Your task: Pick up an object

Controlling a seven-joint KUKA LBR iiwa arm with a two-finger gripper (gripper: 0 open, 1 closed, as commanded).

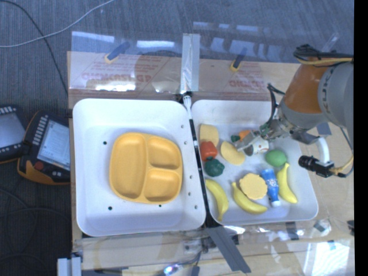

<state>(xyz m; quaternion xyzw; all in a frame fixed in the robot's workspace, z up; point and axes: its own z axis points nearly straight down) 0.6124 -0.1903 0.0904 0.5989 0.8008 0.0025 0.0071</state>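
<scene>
the arm [322, 94] comes in from 3 o'clock and has its gripper [253, 145] down low in the right bin [307, 209], right in the middle of the toy food pile. honestly can't tell if the jaws are apart or together, the tip is a blur of grey and white against the white bin. nothing clearly sits between them, so i wouldn't call it a grab.

any of the pile could be the object to pick. closest candidates: the pale yellow piece [232, 153] just at 9 o'clock of the tip, the little orange and green bit [241, 135] at about 11, and the green ball [276, 157] at 4 o'clock. further out there's a red thing [208, 149] and dark green lump [214, 167] by the divider, bananas [250, 202] along the 6 o'clock edge, and a blue tube [271, 187] lying between them.

left bin [92, 211] just has the yellow divided tray [145, 167] sitting flat in the centre.

my guess is it's going low because everything's packed tight, so a neighbour getting nudged seems likely.
</scene>
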